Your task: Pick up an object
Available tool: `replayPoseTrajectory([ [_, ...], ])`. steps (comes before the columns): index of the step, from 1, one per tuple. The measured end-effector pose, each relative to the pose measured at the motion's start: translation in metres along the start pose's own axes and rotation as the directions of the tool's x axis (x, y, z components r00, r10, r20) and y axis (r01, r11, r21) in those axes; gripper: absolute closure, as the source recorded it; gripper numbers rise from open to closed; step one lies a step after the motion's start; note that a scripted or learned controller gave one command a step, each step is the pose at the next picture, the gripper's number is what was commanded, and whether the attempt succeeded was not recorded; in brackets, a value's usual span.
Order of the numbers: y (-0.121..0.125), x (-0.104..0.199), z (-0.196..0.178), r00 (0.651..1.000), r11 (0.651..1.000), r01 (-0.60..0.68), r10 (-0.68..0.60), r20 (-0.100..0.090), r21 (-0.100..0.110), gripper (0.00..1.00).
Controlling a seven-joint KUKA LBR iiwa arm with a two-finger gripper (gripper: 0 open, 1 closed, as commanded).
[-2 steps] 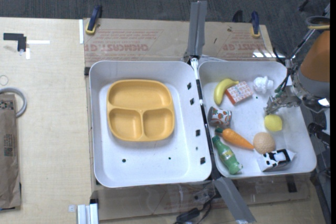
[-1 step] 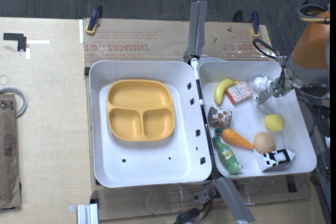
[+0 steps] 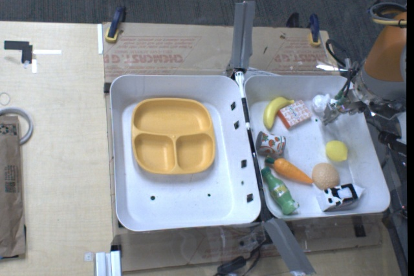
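Gripper (image 3: 330, 108): above right bin's (image 3: 372, 158) far corner; finger state unclear.
Progress: nothing lifted; banana (image 3: 275, 110), carrot (image 3: 292, 171) still lying in the bin.

KUKA arm (image 3: 388, 58): grey body w/ broad orange band above wrist, rounded housing. Black cables loop off top & run down beside it; a yellowish ring sits at upper end. Gripper (image 3: 328, 110): small, silver-grey metal, details too small to tell.
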State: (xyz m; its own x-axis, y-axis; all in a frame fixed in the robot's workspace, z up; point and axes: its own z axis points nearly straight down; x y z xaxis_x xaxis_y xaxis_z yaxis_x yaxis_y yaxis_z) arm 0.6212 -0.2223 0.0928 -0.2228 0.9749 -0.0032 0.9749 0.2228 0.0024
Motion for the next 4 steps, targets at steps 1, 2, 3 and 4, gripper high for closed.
replayPoseTrajectory([
  [1,-0.038,0.008,0.001,0.985,0.985,-0.175,0.175,-0.002,0.004,1.0],
  [2,0.003,0.039,-0.051,0.996,0.996,0.092,-0.092,-0.001,0.0,1.0],
  [3,-0.01,0.052,-0.031,0.992,0.992,-0.127,0.127,-0.003,0.004,1.0],
  [4,-0.032,0.067,-0.04,0.997,0.997,-0.076,0.076,-0.003,0.004,1.0],
])
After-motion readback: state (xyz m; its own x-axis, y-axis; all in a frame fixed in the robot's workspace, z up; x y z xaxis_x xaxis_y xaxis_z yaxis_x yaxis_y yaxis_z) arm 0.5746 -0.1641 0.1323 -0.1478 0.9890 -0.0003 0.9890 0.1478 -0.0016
